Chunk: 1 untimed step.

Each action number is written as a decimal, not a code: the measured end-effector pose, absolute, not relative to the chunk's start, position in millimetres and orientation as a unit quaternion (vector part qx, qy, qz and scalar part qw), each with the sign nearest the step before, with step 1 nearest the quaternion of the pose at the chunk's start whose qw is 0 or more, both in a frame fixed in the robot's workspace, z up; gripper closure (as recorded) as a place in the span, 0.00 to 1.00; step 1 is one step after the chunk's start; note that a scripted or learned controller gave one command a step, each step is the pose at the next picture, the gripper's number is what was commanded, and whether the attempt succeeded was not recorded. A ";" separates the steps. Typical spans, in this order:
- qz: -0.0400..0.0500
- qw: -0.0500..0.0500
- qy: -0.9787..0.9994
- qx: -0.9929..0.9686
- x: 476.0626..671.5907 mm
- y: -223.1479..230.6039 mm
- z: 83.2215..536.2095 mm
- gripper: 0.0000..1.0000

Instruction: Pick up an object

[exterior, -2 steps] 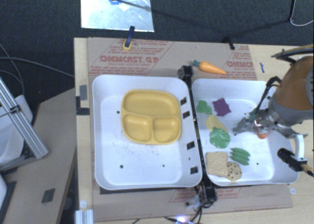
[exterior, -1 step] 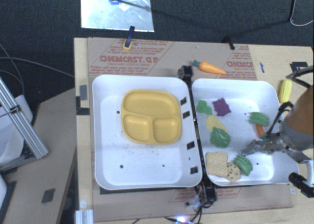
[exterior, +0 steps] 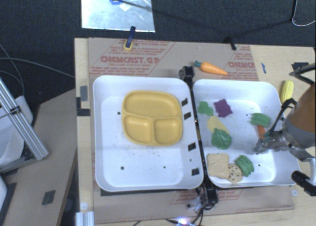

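We see the gripper (exterior: 261, 146) low in the right bin (exterior: 247, 91), near its right wall, just beside a small orange piece (exterior: 261, 131) and a green leafy toy (exterior: 260, 119). Nothing shows between its tips, and we cannot tell its state. We judge this is the approach step; next it must centre over one toy, perhaps the orange piece, and close

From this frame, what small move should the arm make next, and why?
Probably a short shift toward the orange carrot piece, then a descent onto it. The hand sits low at the right side of the right bin, just below that piece and the green leafy toy. No object shows between its fingers, and whether they are open cannot be told, so nothing looks picked up yet.
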State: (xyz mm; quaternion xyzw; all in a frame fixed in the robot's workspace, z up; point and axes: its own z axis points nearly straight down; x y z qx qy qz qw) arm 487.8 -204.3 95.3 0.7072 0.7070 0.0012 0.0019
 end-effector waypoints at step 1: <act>0.004 0.007 0.711 0.704 616.1 -204.3 123.9 1.00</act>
